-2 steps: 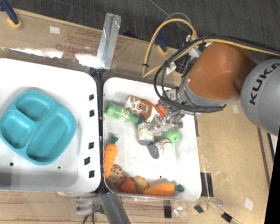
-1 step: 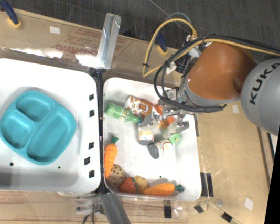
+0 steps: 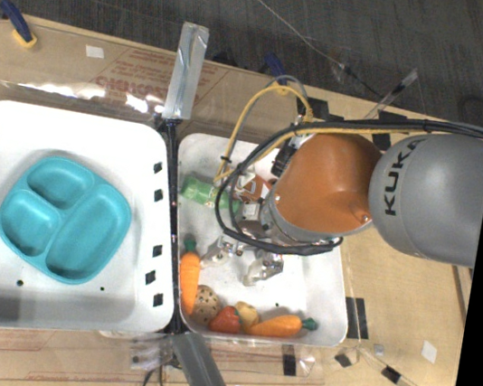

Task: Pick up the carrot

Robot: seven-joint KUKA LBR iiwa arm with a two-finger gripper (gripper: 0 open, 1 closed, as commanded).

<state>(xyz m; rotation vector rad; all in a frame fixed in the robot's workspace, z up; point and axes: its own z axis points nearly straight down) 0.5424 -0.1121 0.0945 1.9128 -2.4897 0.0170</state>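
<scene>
Carrot (image 3: pixel 188 274) lies along the right bin's (image 3: pixel 336 286) left wall. The arm reaches over this bin, wrist down, tool (image 3: pixel 248 262) hanging just beside the carrot. Whether it is wide or narrow, I cannot tell.

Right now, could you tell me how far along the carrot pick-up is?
Done: the gripper has been brought over the right bin. In hand: nothing visible between its fingers. Left: the pick itself. One carrot lies by the bin's left wall, another carrot along its near edge, both apparently resting among other toy food.

The black letters "KU" are read on the grey rounded arm housing (image 3: pixel 429 196); faint red print on the brown cardboard sheet (image 3: pixel 133 73) cannot be made out.
</scene>
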